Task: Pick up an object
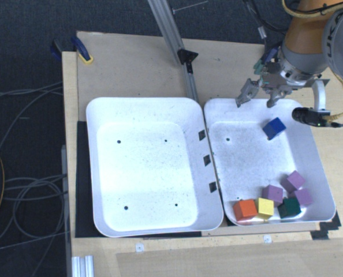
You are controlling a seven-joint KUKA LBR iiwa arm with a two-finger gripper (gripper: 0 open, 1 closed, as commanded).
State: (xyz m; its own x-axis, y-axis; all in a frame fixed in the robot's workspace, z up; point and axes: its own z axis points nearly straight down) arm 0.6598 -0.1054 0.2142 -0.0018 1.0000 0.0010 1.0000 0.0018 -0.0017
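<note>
Two white bins, left (pixel 142 166) & right (pixel 264 160), look like smooth moulded plastic w/ a faint sheen, finely speckled dark. Table (pixel 137 68) appears matt pale wood or board, slightly scuffed. Floor (pixel 27 16) around it reads as dark, rough-textured carpet. Slanted bar (pixel 166 19) looks like brushed grey metal. Arm's orange band (pixel 313 36) is glossy, prob. painted. Pincer (pixel 257 100) looks dull grey metal. Blue block (pixel 273 128), orange block (pixel 245 209), yellow block (pixel 265 207): matt, smooth-faced; material can't be told.
</note>
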